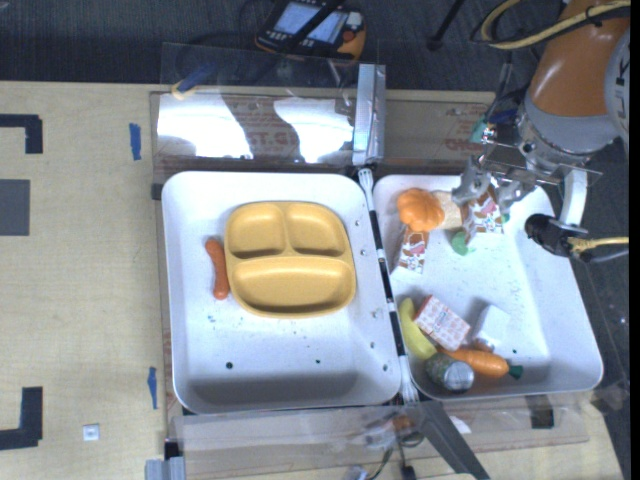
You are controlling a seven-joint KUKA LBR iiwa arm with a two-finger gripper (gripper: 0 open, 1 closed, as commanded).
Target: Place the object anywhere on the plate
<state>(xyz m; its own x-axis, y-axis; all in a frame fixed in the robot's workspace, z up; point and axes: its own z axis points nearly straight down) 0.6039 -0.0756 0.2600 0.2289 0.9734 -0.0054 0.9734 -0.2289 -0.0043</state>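
Plate, yellow, with three compartments, two small at the back and one wide at the front, lies flat in the middle of the left bin. Nothing rests on it. A small orange stick lies just beside its left edge, on the bin floor. In the right bin are the loose things. An orange fruit sits near the back, with a small carton just in front of it and a small green piece to the right. At the front, huddled together, lie a yellow piece, a pink and white box, a can and a carrot. The gripper hangs over the back of the right bin, between the fruit and the green piece. Whether it is open, closed or clamped on anything cannot be told. Judging from this, the task is at the picking stage, with nothing yet delivered. Which object is meant is unclear; the fruit and the green piece are nearest. The next move calls for a sure hold, a lift over the wall between the bins, and a release above the plate.
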